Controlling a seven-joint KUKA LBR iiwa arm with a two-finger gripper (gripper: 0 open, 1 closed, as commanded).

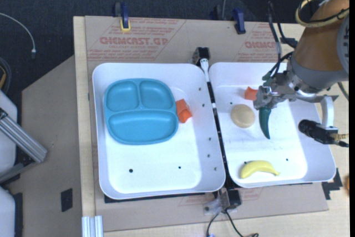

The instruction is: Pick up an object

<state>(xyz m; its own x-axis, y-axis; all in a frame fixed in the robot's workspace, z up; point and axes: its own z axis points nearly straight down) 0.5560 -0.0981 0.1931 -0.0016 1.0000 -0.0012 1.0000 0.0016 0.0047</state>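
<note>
Currently, gripper (267, 104) pinches a dark green pepper (265, 121) upright; tan round object (243, 116) lies at nine o'clock.

Two bins side by side on the bench

Left bin (111, 175): tray (141, 111) at back left, block (183, 110) touching its right. Right bin (310, 172): bun (242, 116) centre, pepper (264, 121) just right, banana (258, 169) near front edge.

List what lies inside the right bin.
In the right bin: a yellow banana, a beige round piece, a dark green pepper and an orange piece, partly covered by the gripper.
</note>
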